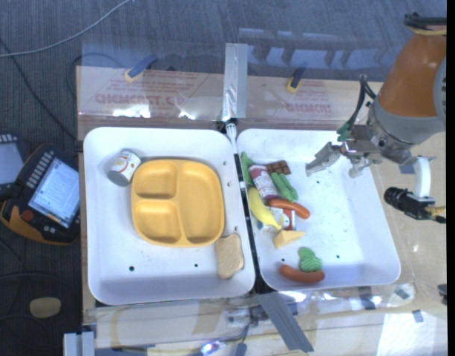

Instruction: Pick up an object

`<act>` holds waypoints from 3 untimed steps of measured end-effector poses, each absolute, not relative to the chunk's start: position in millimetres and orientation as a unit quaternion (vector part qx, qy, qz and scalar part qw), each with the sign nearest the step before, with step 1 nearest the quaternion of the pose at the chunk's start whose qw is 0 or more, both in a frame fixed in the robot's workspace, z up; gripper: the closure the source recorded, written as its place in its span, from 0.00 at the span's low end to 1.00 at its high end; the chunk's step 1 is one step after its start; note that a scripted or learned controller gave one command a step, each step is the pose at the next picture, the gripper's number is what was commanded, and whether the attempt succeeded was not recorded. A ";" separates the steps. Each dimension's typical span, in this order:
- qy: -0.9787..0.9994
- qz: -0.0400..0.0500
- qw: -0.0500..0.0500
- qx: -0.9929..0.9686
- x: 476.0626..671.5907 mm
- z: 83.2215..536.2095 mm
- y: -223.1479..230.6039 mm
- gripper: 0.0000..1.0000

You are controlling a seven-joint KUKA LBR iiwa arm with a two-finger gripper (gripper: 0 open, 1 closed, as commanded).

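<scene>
Gripper (338, 158): spread open, empty, above right bin (361, 221) upper area. Toy food heaped along right bin left side: banana (260, 210), hot dog (301, 275), cheese wedge (289, 237). Left bin (101, 273): yellow divided plate (177, 201), can (123, 167), bread slice (228, 256).

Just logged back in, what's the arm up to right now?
The gripper hangs over the right bin, open and holding nothing. Toy food sits along that bin's left side, including a banana and a sausage. The left bin holds a yellow divided plate, a can and a bread slice.
</scene>
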State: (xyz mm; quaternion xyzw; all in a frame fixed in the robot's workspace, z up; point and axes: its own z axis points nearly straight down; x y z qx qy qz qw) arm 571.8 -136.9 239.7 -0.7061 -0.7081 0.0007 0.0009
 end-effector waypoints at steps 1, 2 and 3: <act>-0.705 -0.004 -0.007 -0.709 547.8 106.4 -139.8 0.00; -0.706 -0.005 -0.004 -0.709 548.6 115.7 -137.9 1.00; -0.706 -0.005 -0.004 -0.709 548.5 115.7 -137.9 0.00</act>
